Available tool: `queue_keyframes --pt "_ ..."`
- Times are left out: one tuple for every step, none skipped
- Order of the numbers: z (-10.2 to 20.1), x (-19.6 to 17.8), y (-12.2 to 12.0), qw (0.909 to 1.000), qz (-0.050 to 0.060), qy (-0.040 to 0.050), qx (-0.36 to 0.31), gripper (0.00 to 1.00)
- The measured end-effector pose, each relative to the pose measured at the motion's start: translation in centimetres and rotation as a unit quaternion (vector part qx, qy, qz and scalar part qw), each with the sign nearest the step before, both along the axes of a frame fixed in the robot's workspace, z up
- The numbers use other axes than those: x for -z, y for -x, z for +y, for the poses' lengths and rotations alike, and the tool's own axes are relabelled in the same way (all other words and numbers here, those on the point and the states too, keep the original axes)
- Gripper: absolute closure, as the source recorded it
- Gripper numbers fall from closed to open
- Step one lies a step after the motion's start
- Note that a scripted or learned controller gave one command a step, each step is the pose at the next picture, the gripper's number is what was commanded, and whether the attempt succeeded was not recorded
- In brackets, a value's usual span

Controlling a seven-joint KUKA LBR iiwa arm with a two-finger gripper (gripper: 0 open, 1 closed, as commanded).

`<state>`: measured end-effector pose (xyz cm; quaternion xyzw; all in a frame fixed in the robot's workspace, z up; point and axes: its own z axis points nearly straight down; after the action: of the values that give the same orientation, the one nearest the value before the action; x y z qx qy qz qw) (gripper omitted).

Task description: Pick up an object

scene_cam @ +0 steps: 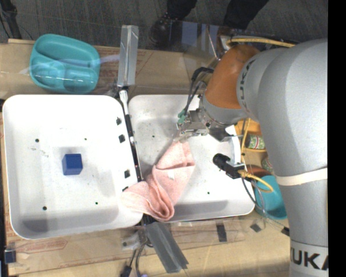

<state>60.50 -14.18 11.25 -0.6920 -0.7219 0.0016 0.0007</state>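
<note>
Gripper sits low over the right bin, near the middle of its far half, directly above the top edge of the pink cloth. Its tip is a small dark metal cluster under the wrist; whether it is parted or closed on fabric cannot be told, since the wrist hides most of it. The cloth looks drawn up to a point beneath the tip, possibly pinched. Cloth is soft terry-like fabric, crumpled, trailing from the bin's middle toward its near-left corner and draped over the divider rim onto the left bin. Arm is smooth grey with an orange band, entering over the right bin's right edge. A small blue cube, matte, sharp-edged, rests left of centre on the left bin's floor. A translucent teal plastic lid or tray, rounded, lies on the bench beyond the left bin's far edge.
</note>
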Motion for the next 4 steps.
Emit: queue_keyframes --pt "0.0 0.0 0.0 1.0 0.0 0.0002 0.0 0.0" --pt "1.0 2.0 0.4 0.9992 -0.001 -0.0013 -0.039 0.0" --pt "1.0 0.9 0.3 0.9991 0.0 -0.0011 -0.042 1.0" --pt "1.0 0.9 0.3 0.9991 0.0 -0.0009 -0.042 0.0"
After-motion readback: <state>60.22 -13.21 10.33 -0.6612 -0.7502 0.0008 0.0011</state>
